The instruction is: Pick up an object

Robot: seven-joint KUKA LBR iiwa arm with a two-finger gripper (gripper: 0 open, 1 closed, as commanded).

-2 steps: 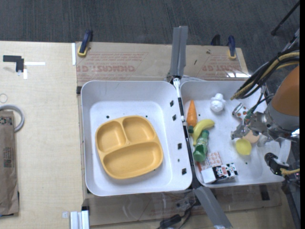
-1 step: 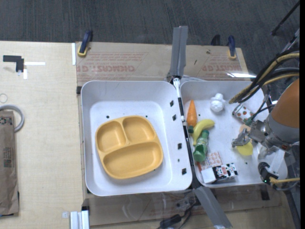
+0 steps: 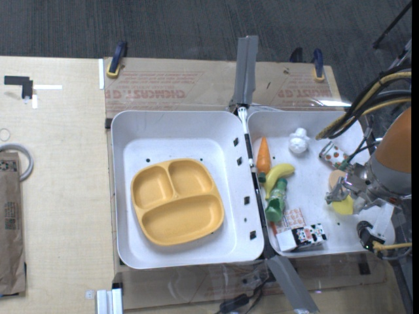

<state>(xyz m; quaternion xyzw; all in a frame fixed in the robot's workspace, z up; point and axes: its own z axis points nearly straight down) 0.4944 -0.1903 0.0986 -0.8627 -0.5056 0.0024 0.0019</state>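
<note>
From above, the pincer (image 3: pixel 342 195) sits low in the right bin (image 3: pixel 308 120), over a yellow object (image 3: pixel 342 206) by the bin's right side; how far it is open cannot be told. The object is small, rounded, partly hidden. The left bin (image 3: pixel 124 195) holds a yellow divided plate (image 3: pixel 177 201).

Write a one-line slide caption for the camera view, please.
The gripper hovers over a yellow object in the right bin; a divided yellow plate lies in the left bin.

The gripper (image 3: pixel 343 195) covered part of a yellow object (image 3: pixel 342 206). What lay under its fingers was too small to tell. The arm (image 3: pixel 398 152) ran off the right edge.
</note>
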